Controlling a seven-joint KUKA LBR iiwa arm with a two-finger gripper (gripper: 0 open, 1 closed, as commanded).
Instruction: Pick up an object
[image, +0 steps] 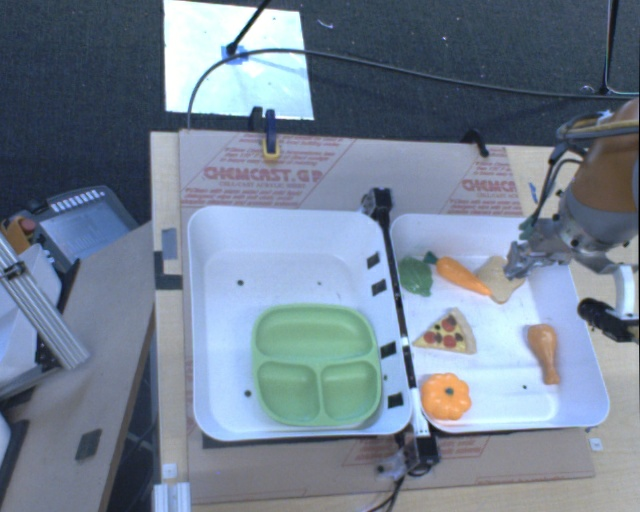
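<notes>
Nearest the camera sits a small orange toy pumpkin (446, 396) in the right white bin (585, 400), near a pizza slice (447, 334). Beside a beige flat piece (497, 276), the gripper (522, 262) hangs; its grip state is unclear. Cardboard (300, 170) underlies both bins.

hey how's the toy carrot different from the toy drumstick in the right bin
The carrot is bright orange with a green leafy top at its left end; the drumstick is duller orange-brown with no green. The carrot lies slanted near the bin's far side, the drumstick nearer the right wall, running front to back. Both are elongated toy foods lying flat in the right bin.
</notes>
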